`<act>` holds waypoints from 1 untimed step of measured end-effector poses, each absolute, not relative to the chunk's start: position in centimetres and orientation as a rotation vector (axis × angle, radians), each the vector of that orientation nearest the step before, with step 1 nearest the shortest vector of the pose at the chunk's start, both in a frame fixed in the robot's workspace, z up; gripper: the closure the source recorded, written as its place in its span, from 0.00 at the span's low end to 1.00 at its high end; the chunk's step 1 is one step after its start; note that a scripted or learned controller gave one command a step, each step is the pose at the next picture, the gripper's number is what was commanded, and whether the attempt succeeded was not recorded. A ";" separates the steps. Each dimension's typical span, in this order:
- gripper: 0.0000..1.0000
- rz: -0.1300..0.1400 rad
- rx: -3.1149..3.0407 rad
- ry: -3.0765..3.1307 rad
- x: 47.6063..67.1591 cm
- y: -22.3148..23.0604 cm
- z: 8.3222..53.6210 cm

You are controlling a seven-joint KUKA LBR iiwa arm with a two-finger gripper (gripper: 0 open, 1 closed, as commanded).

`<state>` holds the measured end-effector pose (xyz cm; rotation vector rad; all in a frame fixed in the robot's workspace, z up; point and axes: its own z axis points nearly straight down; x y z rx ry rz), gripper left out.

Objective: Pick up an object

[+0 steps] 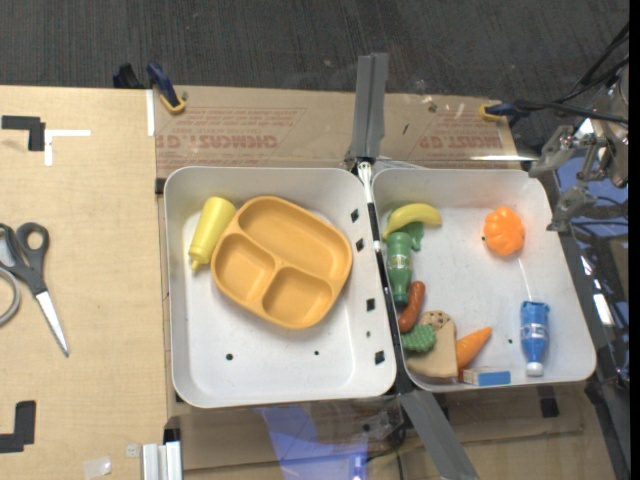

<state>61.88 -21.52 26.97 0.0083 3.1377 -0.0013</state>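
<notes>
1. At the far right corner of the right bin (455, 268), just outside its rim, we see metal hardware that we take to be the gripper (578, 166). It is small and cluttered against cables, so we cannot tell whether it is wide, narrow or holding anything.
2. Nothing appears lifted. Every object we can make out rests on a bin floor, so we judge the pick as not yet done, with the approach, the grasp and the lift all left.
3. Nearest the gripper is the orange pumpkin (504, 230), which sits alone in the far right part of the right bin, well apart from its neighbours. The blue bottle (534, 336) lies near the right wall, closer to us, also with free space around it.
4. Along that bin's left wall things crowd together: a banana (415, 214), a green bottle (399, 253) just below it, a sausage (411, 305), then a bread slice (435, 353) with a carrot (472, 343) touching it.
5. The left bin (270, 363) holds a yellow divided plate (280, 260) with a yellow bottle (208, 230) against its left edge.
6. We judge the pumpkin or the blue bottle the easiest choices, since both stand clear of the walls and other items.
</notes>
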 end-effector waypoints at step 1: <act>0.00 -0.001 0.135 3.136 57.6 -22.1 12.7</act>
